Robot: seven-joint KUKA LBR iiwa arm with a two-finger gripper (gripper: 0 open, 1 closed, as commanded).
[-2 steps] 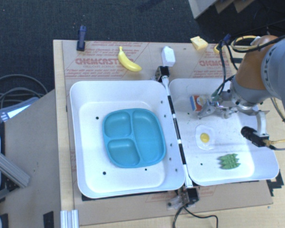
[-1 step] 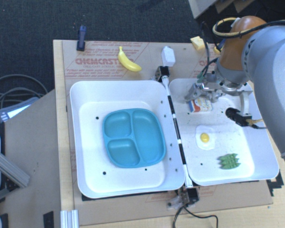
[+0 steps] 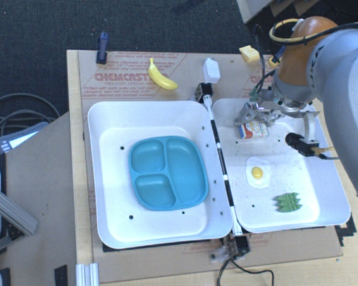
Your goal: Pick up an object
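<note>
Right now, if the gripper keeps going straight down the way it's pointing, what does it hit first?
Most likely the small red, white and blue carton lying directly under the gripper at the top of the right bin. Depth is hard to judge from above, so it may already be touching.

Bench (image 3: 131, 79) bears two white bins (image 3: 107, 136), banana (image 3: 161, 77), yellow block (image 3: 249, 54), white piece (image 3: 211, 70).
</note>
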